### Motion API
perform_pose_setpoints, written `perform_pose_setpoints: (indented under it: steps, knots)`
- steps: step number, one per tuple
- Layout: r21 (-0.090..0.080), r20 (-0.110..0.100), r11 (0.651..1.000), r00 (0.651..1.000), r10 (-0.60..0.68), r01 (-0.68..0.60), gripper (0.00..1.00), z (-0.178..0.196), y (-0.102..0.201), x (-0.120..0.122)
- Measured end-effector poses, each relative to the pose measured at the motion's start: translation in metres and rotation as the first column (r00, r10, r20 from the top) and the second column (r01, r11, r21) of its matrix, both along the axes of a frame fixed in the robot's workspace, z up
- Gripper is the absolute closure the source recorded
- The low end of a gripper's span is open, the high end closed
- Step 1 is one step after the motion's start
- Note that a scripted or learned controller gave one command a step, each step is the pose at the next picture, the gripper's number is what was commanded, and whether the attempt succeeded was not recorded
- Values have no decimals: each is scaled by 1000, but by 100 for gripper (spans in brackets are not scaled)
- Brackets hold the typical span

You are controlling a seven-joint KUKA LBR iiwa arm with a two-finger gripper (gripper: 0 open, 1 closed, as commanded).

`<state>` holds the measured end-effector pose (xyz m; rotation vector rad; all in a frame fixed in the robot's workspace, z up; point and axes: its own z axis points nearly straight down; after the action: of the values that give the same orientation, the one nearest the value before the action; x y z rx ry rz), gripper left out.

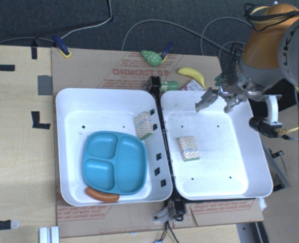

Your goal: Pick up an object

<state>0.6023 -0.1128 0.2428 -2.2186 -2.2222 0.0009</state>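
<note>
1. Cardboard-topped bench, two white bins before you; your pincer (218, 103) hangs spread, pinching nothing.
2. Small box (189, 148) lies below-left of it in the right bin (251, 151), long axis running near-to-far.

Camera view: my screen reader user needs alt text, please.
The hand hovers open over the right bin, which holds a small box. The left bin holds a blue plate, a sausage and another packet.

Robot lab: taped cardboard bench (129, 72), loose cables (109, 14).
</note>
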Motion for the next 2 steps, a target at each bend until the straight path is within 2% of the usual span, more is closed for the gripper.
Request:
perform_pose_setpoints:
  steps: [1, 2]
  knots:
    - [0, -2, 1000, 1000, -1, 1, 0, -76, 11, -64]
    - [-1, 4, 1000, 1000, -1, 1, 0, -156, 9, -51]
